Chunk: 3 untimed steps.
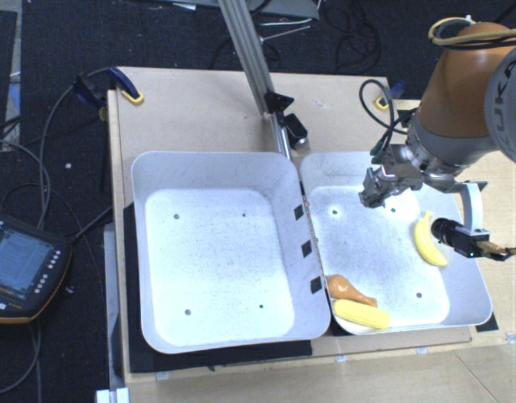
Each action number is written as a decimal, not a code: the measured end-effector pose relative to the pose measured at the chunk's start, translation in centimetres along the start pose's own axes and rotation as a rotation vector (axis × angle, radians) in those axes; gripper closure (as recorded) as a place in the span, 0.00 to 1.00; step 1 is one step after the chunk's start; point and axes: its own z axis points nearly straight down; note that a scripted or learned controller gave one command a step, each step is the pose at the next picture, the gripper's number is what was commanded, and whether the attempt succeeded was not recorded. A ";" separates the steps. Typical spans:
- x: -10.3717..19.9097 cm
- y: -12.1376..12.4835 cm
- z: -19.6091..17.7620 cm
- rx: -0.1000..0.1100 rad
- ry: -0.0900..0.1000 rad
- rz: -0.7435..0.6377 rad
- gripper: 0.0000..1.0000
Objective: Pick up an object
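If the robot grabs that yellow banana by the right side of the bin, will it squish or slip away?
The banana looks like smooth, glossy plastic, so it probably stays stiff, not squishy. Its curved, rounded shape may slip or swivel between fingers.

The desk (pixel 207 107) is a pale wooden board, and directly on it sit two shallow white bins side by side. Taking the left bin (pixel 211 250) as the landmark: the right bin (pixel 392 250) lies immediately to its right, their inner rims touching along a seam marked with small black tabs. A dark mat (pixel 136 342) (showing as a black border) pokes out from beneath the left bin's left and front edges. Behind the left bin's far left corner, a blue-and-yellow clamp (pixel 123 86) grips the desk's edge. Behind its far right corner, a slanted aluminium post (pixel 253 53) meets the desk.
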 end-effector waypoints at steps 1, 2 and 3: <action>4.5 0.0 1.1 0.000 0.000 -0.001 1.00; 9.7 -0.3 0.4 -0.001 0.001 -0.002 1.00; 15.3 -0.4 0.4 0.000 0.001 -0.002 1.00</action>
